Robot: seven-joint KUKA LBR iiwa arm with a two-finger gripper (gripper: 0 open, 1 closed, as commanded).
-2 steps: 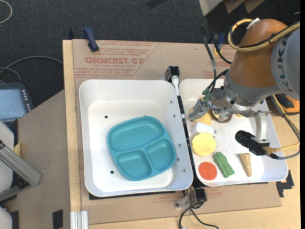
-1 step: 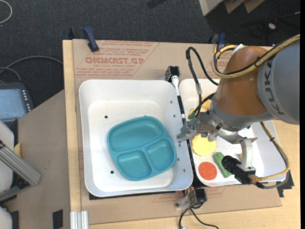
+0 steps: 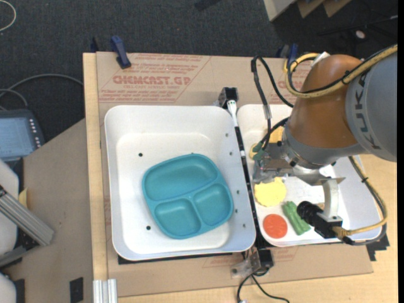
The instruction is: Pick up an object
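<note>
The left bin [image 3: 120, 169] holds a teal divided plate [image 3: 187, 195] with three compartments, lying flat near the bin's middle and turned at a slant. A black clamp [image 3: 228, 96] sits at the top of the seam between the two bins. In the right bin [image 3: 366, 201], along its left side, lie a yellow round piece [image 3: 270, 193], an orange-red disc [image 3: 275, 225] below it, and a green stick-like piece [image 3: 295, 218] just beside the disc. The arm [image 3: 328, 106] hangs over this bin, and the hand [image 3: 270, 164] sits just above the yellow piece; whether it is spread or pressed together I cannot tell. The counter [image 3: 158, 77] is brown printed cardboard
</note>
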